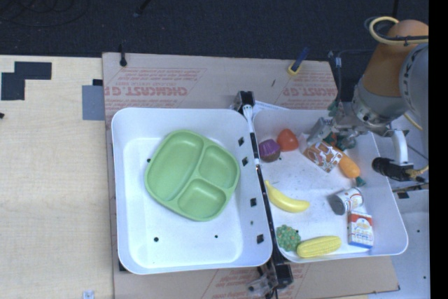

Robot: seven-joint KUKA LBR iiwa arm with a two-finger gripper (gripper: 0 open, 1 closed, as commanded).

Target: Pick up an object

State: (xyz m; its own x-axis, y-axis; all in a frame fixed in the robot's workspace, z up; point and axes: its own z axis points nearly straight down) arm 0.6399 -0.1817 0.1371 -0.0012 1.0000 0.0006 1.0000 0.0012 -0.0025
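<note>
My gripper (332,136) hangs low over the back of the right bin (392,234), open, with its fingers spread just above a printed snack packet (322,155). Nothing sits between the fingers. An orange carrot (348,166) lies against the packet's right side. A red tomato (287,140) and a purple toy (269,148) lie to the left of the gripper. Further forward are a banana (285,199), a grey piece (338,203), a small carton (360,222), broccoli (287,236) and a corn cob (318,246).
The left bin (133,234) holds a green divided plate (192,175). A black divider rail (257,178) runs between the bins. The arm's grey body and orange band (388,70) stand over the right bin's back right corner.
</note>
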